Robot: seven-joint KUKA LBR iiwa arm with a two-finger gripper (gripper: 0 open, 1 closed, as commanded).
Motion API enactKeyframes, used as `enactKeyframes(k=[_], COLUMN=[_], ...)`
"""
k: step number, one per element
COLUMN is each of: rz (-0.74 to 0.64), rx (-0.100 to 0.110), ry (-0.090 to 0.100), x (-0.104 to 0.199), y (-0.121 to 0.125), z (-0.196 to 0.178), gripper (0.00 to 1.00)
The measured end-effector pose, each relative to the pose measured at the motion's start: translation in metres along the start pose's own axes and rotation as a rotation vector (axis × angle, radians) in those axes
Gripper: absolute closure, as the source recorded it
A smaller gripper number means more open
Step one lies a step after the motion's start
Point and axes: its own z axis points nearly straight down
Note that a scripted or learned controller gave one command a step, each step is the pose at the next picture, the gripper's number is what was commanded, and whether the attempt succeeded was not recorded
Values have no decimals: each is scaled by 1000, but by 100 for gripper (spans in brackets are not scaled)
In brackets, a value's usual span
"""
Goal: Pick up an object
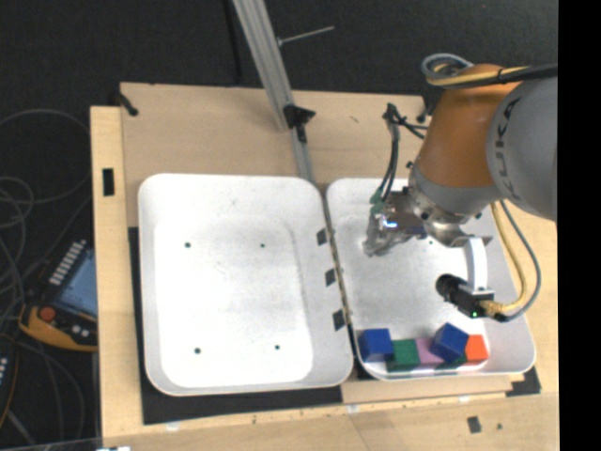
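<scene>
So the arm (pixel 474 148) is coming in from the right and hanging over the right bin (pixel 362 205), with the hand (pixel 383 236) sitting over the upper-left part of that bin, close to the divider between the two bins. Honestly I'm not able to say if the hand is released or clenched, it's just a small metallic blur under the wrist from this angle. Nothing is visibly sitting in it either, so I'm not calling it a hold.

All the pickable stuff is bunching up along the near edge of the right bin: a blue block (pixel 376 342), a green block (pixel 405 352), a purple piece (pixel 430 352), another blue block (pixel 450 340) and an orange block (pixel 476 348). They're touching or nearly touching in a row, pressed against the bin's front wall. My guess is that's where things slide to when they get nudged around, and it's making the job harder, since a two-finger hand needs room on both sides of a block.

The hand is hovering well apart from that row, over bare bin floor, so a close here looks like it'd be grabbing air. The left bin (pixel 160 252) is just sitting there beside it, probably the drop-off side.

If I were betting, the leftmost blue block is looking like the easiest target since its left side is open.
</scene>
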Motion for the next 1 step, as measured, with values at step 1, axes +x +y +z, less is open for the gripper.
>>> enactKeyframes(k=[1], rz=[9], rx=[-3], ry=[-4], x=[-62], y=[4], z=[54], gripper=[100])
